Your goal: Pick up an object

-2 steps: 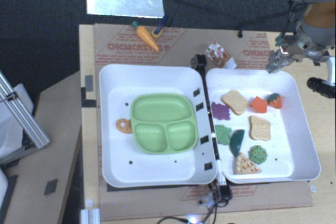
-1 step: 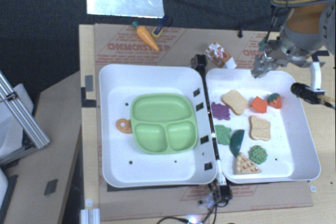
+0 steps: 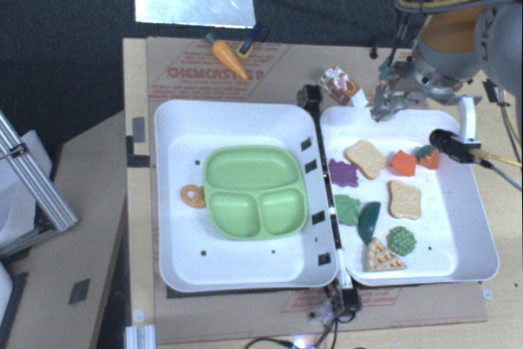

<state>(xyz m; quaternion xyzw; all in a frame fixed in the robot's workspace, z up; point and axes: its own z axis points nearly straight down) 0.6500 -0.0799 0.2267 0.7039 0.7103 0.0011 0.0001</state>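
**The gripper is up high and has not picked anything yet**

The gripper [image 3: 391, 104] hangs over the far edge of the right bin [image 3: 474, 212]. It is small and dark in the picture, so I cannot tell how it stands. Nothing can be seen in it.

The toys to pick from all lie in the right bin, closer to the camera than the gripper. The nearest one is a slice of toast [image 3: 365, 158], just below the gripper. To the right of that is an orange block [image 3: 403, 163] and a little red and green toy [image 3: 426, 157]. A purple toy [image 3: 343, 172] sits by the wall between the bins. Farther down lie a second toast [image 3: 404, 199], a green leaf shape [image 3: 346, 209], a dark green toy [image 3: 368, 219], a round green toy [image 3: 401, 240] and a pizza slice [image 3: 382, 257].

Far off to the gripper's left, the left bin [image 3: 176, 176] has a green tray [image 3: 252, 192] and a small pretzel [image 3: 193, 196]. A carrot [image 3: 230, 59] lies outside the bins on the bench.

I think the job is just starting. The arm must choose a toy, go down, grab it and lift it.
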